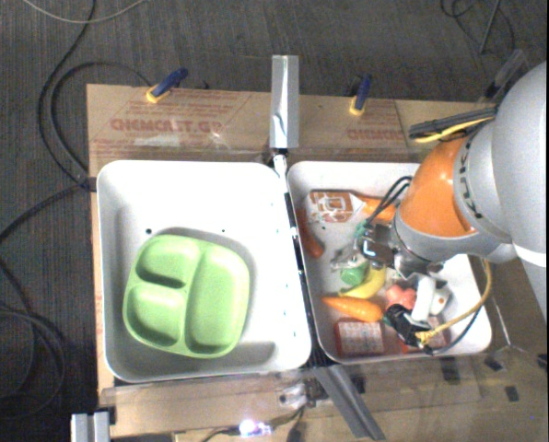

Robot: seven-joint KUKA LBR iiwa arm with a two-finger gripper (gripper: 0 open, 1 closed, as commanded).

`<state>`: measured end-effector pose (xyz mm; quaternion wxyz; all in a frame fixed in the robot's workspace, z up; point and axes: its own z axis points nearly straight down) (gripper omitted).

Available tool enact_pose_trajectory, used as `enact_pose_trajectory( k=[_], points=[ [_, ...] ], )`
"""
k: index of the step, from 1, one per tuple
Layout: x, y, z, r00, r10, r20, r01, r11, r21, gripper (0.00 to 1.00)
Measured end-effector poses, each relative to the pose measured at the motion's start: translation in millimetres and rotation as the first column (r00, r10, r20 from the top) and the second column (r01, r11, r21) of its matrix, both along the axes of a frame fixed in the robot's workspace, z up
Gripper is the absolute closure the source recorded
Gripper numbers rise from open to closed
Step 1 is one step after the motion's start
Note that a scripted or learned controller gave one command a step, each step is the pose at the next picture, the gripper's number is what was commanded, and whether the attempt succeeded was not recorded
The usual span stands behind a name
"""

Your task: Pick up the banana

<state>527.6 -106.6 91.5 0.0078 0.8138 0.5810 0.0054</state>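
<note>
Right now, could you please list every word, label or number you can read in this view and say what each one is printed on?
Red lettering on the cardboard sheet behind the left bin: too faint to read.
Red lettering on the same cardboard behind the right bin: too faint to read.
Print on the brown packet in the right bin: too blurred to read.
Print on the red-brown packet at its front: too small to read.

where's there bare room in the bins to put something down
Left bin: a bare white floor strip along the far wall and left wall around the green plate, plus the plate's own compartments. Right bin: crowded. The banana, carrot, a box and other bits sit packed under the arm; bare floor shows near its right corner.
</note>
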Motion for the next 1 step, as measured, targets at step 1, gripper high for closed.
enact_pose_trajectory(
  k=[1],
  points=[
    [0.7, -0.8, 9.7, 1.0, -0.002, 0.001, 0.002, 1.0, 0.001, 1.0]
  ],
)
